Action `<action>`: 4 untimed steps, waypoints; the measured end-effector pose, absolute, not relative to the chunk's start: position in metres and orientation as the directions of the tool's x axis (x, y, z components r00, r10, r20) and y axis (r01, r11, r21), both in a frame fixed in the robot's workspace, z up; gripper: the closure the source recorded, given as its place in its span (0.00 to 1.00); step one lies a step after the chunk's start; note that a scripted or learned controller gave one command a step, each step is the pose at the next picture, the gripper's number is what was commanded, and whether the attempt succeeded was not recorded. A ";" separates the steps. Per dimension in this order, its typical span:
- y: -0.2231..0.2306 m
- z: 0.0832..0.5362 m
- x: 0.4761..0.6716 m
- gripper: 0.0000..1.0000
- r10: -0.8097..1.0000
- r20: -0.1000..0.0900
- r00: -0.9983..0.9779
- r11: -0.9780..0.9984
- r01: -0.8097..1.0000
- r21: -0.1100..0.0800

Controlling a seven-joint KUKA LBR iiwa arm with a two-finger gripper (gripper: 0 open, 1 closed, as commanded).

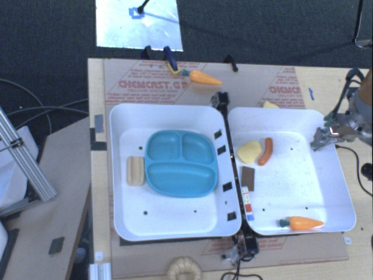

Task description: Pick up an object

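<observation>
My end effector sits at the right bin's right wall, and I cannot tell how it is set. If I drop here, I could hit the wall. The toy carrot lies nearest, leaf end pointing left. Farther in, the toy sausage lies near the middle, long side running up and down.

Bright even overhead light; white bins glare slightly; soft shadows, mild blur.

place: robot lab | evidence: bench with two white bins, cables, aluminium frame
</observation>
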State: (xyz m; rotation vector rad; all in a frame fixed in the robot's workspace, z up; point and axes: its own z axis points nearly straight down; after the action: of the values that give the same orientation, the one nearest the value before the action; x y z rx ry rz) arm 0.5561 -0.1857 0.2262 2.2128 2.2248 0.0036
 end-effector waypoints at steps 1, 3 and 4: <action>-0.139 0.233 0.566 1.00 1.000 0.000 -0.009 0.009 1.000 0.003; -0.040 0.240 0.602 1.00 1.000 0.002 -0.010 0.010 1.000 0.004; 0.003 0.233 0.612 1.00 1.000 0.001 -0.009 0.009 1.000 0.003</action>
State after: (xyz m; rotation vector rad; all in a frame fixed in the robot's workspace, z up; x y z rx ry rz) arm 0.6118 0.0031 0.2331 2.2105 2.2304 0.0043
